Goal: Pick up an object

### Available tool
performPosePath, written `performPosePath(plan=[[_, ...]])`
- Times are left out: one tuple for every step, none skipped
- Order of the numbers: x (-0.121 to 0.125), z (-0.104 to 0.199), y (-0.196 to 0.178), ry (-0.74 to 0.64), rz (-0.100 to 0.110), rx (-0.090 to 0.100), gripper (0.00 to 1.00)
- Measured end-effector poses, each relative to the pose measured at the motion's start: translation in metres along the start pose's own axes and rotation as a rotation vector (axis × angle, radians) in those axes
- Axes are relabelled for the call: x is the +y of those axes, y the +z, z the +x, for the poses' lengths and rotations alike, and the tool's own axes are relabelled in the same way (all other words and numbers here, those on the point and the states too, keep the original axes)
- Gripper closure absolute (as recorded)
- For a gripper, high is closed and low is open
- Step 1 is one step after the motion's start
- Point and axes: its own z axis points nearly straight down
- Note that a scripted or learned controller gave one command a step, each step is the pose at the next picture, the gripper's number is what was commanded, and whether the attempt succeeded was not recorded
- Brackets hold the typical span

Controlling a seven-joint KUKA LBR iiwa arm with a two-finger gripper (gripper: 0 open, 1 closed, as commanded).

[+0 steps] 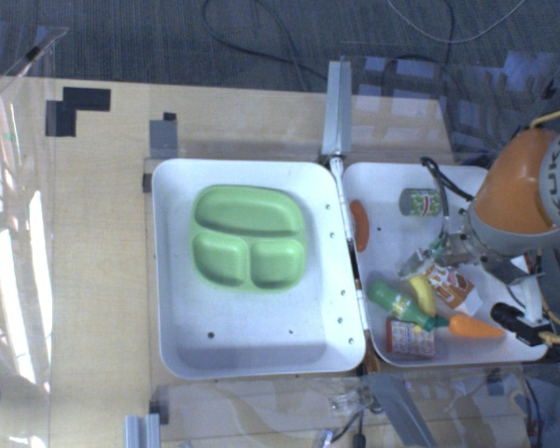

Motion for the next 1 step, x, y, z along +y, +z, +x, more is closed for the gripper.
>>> performPosePath(plan=[[0.0027, -0.0002, -0.0118, -0.002, -0.006, -0.003, 1.0]])
